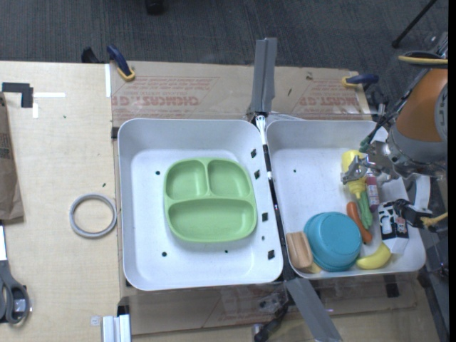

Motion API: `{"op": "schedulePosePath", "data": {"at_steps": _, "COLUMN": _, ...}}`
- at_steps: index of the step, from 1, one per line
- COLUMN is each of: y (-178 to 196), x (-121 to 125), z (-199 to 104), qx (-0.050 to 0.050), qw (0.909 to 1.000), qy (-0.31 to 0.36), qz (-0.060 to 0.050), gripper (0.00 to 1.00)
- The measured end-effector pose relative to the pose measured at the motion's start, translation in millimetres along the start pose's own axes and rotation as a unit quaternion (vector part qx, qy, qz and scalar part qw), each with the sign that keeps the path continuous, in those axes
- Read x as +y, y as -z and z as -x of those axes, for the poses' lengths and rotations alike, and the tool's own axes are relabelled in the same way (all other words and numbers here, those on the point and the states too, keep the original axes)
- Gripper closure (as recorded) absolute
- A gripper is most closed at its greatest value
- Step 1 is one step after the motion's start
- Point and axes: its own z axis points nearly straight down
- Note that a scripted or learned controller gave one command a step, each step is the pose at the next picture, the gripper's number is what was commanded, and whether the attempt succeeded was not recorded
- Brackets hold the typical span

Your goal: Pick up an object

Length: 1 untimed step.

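Observation:
My gripper [358,169] hangs over the right side of the right bin [299,155], on the grey arm that comes in from the right. A yellow object [350,159] lies right at the gripper, with more yellow [355,188] just below it. Nearer the front lie a pink-red item [371,189], a green piece [365,209] and an orange carrot [358,221]. A blue bowl [333,241] sits at the bin's front, with a tan block [299,251] to its left and a yellow banana [375,258] to its right.
The left bin [135,191] holds a green divided plate [210,199]. A black-and-white item [391,221] lies by the right bin's right wall. On the bench at the left rest a grey ring [92,215], scissors [14,301] and a brown bag [8,169].

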Motion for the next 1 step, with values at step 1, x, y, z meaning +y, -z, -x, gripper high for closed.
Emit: {"op": "schedulePosePath", "data": {"at_steps": 1, "y": 129.3, "x": 15.0, "z": -43.9, "qx": 0.000, "qw": 0.9997, "qy": 0.025, "qz": 0.000, "gripper": 1.00}}
